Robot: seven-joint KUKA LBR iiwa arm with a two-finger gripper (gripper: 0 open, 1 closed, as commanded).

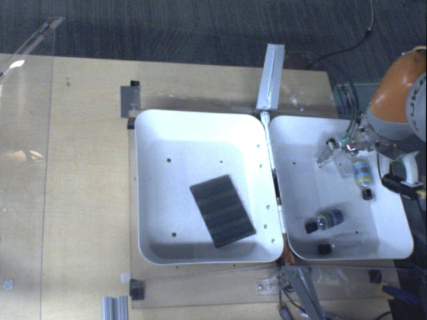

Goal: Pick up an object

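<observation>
**Arm hovering over the right bin, nothing visibly held**

You are looking down at a slant on a wooden bench (67, 199) carrying two shallow white bins side by side. The grey arm (400, 105) with its orange band is entering from the right edge of the frame, and its gripper (337, 149) is hanging over the upper part of the right bin (297, 139). The tip is small and glinting, so whether it is parted or closed cannot be told, and nothing is visibly caught in it.

To do this step well, you are choosing one target and lining up squarely above it before descending. The nearest candidate is a small clear bottle (363, 177) with a dark cap, lying just below and right of the gripper. It looks round and slippery, so a grasp across its narrow width is likely the safer choice.

Lower in the same bin, a second small bottle (325, 221) with a blue band is lying on its side, and a small dark piece (324, 249) is sitting near the bottom wall.

The left bin (153, 139) is holding one flat, dark ribbed slab (222, 210), lying tilted in its lower middle
</observation>
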